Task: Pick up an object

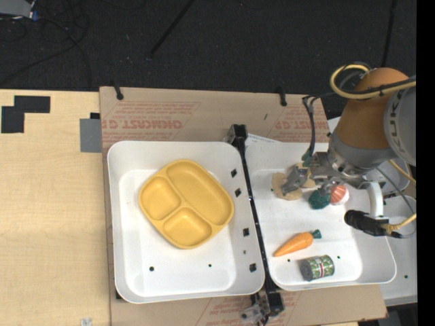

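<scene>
In the right bin (363, 267) lie an orange toy carrot (294, 244) with a green top, a small green can (317, 267) on its side, a tan flat piece (281, 188), a teal lump (318, 200) and a red-and-white piece (338, 194). My gripper (297, 180) is low at the back of this bin, right over the tan piece's right edge and just left of the teal lump. The wrist and orange band (367, 117) hide the bin's back right corner. Nothing is visibly lifted.
A yellow three-part plate (187, 202) lies in the left bin (129, 263). A black divider (246, 202) runs between the bins. A black connector with cables (367, 221) hangs over the right bin's right side. Cardboard (170, 114) sits under both bins.
</scene>
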Robot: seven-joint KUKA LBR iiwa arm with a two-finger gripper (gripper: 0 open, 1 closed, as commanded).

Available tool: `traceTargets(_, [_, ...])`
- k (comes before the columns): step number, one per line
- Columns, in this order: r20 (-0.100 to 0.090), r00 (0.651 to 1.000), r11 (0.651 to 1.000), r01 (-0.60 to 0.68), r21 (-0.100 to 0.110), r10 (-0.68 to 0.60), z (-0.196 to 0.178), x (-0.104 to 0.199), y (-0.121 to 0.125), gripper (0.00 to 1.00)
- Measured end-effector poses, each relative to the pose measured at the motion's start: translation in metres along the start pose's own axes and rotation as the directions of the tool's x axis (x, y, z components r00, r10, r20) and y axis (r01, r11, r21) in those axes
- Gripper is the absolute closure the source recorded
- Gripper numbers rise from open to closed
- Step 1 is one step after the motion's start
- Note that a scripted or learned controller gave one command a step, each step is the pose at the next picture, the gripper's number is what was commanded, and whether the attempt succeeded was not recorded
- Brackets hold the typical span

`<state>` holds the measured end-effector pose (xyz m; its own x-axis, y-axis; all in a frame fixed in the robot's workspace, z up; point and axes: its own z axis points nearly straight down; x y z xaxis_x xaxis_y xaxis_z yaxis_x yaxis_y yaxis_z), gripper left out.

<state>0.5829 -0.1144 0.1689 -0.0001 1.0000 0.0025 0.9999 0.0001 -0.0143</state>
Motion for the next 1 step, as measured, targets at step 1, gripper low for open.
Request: traceTargets(1, [0.0,1.0,1.0,0.0,-0.001,0.0,0.0478,0.0025,-0.0049,0.0])
